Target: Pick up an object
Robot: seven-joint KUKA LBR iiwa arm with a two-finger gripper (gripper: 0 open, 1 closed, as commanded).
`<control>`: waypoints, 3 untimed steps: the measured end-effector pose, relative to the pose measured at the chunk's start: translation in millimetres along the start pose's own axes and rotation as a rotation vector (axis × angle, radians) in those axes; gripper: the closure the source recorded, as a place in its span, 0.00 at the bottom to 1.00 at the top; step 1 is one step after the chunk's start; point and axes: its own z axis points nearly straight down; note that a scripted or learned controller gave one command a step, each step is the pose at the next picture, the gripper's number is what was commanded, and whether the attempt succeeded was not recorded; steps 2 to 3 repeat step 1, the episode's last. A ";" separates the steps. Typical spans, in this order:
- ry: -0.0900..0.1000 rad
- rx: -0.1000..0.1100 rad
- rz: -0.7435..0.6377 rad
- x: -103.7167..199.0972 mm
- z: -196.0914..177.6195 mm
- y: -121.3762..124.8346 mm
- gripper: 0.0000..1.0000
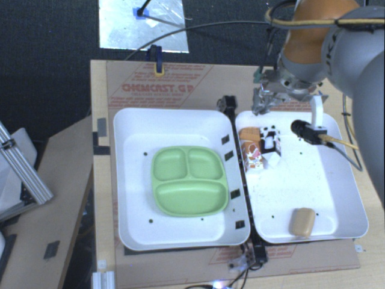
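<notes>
- Cardboard-covered bench [174, 80] bears two white bins.
- Left bin [135, 131] holds a green divided plate [189, 180].
- Right bin [340, 185] holds small packets [260, 146] at its far left, a tan block [302, 222] near the front.
- Gripper [263, 104] hovers above the packets; finger state cannot be told.

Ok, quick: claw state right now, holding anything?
Claw: cannot be told; it hangs above the right bin's far edge, nothing seen in it.

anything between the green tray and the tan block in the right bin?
In the camera view, the bins' adjoining walls lie between the green tray and the tan block; beyond them, bare white floor of the right bin.
</notes>
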 end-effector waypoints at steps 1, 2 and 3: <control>0.000 0.001 0.001 52.6 -9.9 -2.2 1.00; 0.000 0.001 0.001 52.6 -9.9 -2.2 1.00; 0.000 0.001 0.001 52.6 -9.9 -2.2 1.00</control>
